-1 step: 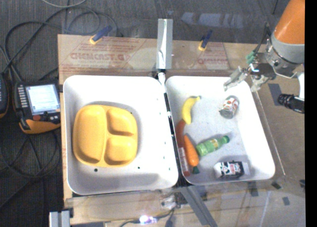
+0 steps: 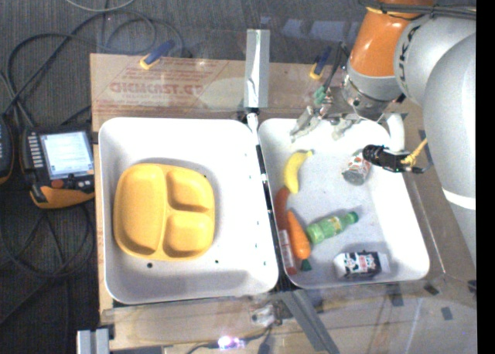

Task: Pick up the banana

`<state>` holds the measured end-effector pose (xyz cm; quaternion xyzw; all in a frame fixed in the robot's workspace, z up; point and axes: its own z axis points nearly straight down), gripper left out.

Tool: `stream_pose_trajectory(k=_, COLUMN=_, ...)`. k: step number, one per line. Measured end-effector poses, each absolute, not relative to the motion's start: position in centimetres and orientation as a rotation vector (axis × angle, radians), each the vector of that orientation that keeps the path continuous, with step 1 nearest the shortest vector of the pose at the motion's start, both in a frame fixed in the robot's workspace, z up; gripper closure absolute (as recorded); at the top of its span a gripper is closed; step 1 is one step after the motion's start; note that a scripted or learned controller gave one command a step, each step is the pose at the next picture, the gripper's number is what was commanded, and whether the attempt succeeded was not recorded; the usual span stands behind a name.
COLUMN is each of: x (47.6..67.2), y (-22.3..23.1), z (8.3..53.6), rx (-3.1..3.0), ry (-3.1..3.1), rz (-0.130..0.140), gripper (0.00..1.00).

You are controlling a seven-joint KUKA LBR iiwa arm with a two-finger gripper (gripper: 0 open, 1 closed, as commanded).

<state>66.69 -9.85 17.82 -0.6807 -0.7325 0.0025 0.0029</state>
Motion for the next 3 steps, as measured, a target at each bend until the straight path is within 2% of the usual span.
stream_pose_trajectory(k=1, x=66.35, y=-9.8, z=9.47, rx=-1.863, ry=-2.525, rz=0.003, gripper=0.0)
stream_pose_trajectory(k=2, x=66.21, y=-9.65, z=10.09, rx=-1.859, ry=-2.519, rz=0.002, gripper=1.0)
stream_pose_trajectory(k=3, x=66.21, y=-9.64, z=10.09, rx=-1.859, ry=-2.519, rz=0.002, gripper=0.0)
